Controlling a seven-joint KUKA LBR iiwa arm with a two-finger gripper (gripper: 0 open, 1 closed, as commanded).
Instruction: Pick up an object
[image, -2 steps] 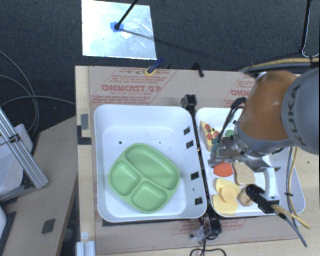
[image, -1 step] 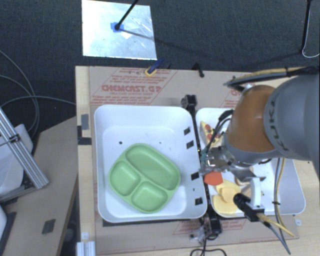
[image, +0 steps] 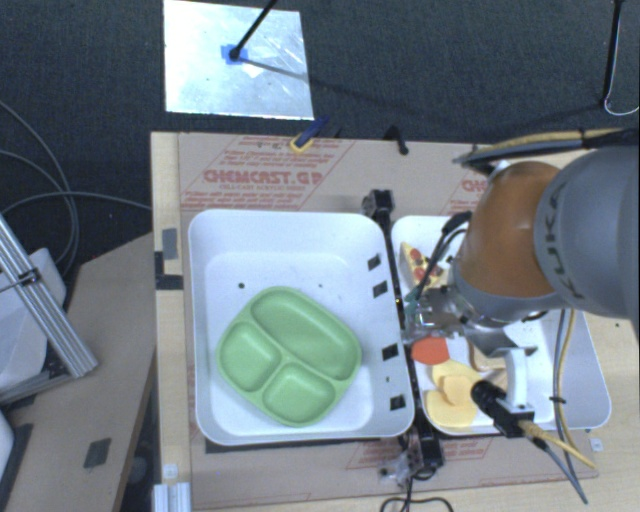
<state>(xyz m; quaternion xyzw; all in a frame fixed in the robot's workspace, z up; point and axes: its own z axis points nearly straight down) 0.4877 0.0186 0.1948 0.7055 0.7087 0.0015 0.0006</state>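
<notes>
Even, fairly bright overhead light washes the white left bin (image: 290, 240) nearly flat, with soft shadow along its inner walls. A reflective sheet (image: 238, 60) above the bench glares pale. The arm (image: 560, 235) looks slightly soft; dark floor stays dim.

The arm (image: 545, 235) is covering most of the right bin (image: 590, 385) from you, hiding its middle and far wall. Small items (image: 452, 385) near the bin's left wall are peeking out in yellow, orange and red, too partly hidden to identify. The picture's right edge is cutting off the arm.
</notes>
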